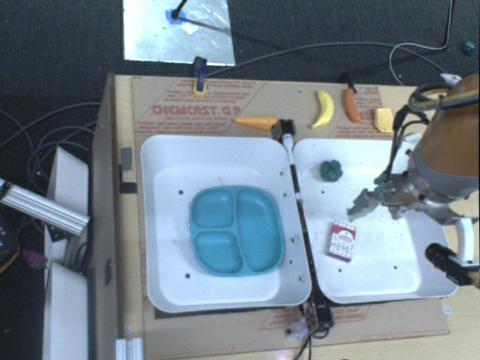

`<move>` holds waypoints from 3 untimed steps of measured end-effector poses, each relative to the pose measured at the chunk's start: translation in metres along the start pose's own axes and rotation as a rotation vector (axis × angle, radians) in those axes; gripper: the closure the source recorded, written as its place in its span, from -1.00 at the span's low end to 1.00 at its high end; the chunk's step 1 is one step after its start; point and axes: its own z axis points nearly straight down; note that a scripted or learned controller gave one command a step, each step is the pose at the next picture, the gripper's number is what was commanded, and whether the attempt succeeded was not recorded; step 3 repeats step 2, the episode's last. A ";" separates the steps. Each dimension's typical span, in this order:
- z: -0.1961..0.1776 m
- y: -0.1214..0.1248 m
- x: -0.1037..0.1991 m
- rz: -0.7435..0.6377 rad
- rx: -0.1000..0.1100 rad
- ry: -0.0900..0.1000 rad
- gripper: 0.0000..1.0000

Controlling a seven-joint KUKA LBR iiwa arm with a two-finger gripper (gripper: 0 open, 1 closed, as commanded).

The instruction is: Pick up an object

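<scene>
Down on the bench, two white bins sit side by side. Lying flat in the left bin [169, 163] is a blue divided plate [236, 229]. The right bin [375, 287] holds a small red-and-white box [341, 242] near its front left and a dark green lumpy object [331, 170] toward the back. From the right the grey arm [450, 148] reaches in, and its gripper [358, 206] hangs over the middle of the right bin, just right of and above the box and apart from it. Its fingers [361, 201] look spread, with nothing between them. Behind the bins, on the brown board, lie a carrot [255, 122], a banana [324, 109], an orange-red sausage-shaped piece [351, 105] and a yellow block [383, 119]. A blue-and-yellow clamp [199, 76] sits at the board's back edge.
</scene>
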 end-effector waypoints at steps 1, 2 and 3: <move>0.158 0.031 -0.006 0.003 0.000 0.000 -1.00; 0.148 0.032 -0.006 0.003 -0.001 0.000 1.00; 0.148 0.032 -0.006 0.003 -0.001 0.000 1.00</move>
